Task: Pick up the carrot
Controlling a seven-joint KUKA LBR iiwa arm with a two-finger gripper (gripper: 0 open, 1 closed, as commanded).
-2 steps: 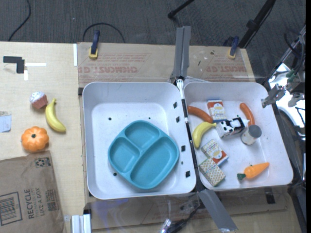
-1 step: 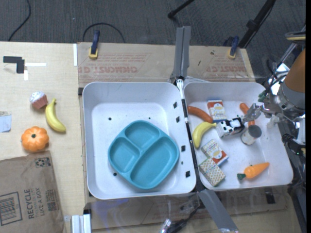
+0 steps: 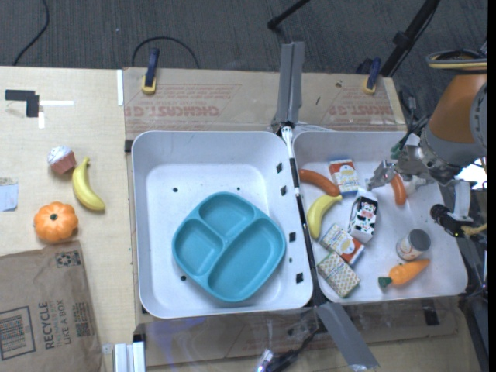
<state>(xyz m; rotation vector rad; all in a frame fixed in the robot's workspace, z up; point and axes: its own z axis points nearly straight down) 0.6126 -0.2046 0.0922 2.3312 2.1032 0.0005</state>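
The carrot (image 3: 406, 273) lies near the front right corner of the right bin (image 3: 457, 285), leafy end pointing left, untouched. The left bin (image 3: 155, 231) carries a blue divided plate (image 3: 229, 245) in its middle. The arm (image 3: 459, 118) reaches over the right bin's back right corner; its gripper (image 3: 391, 178) sits beside a small orange sausage (image 3: 399, 190), and I cannot tell how it is set. A banana (image 3: 318, 212) lies at the right bin's left edge, a tin (image 3: 413, 245) just behind the carrot
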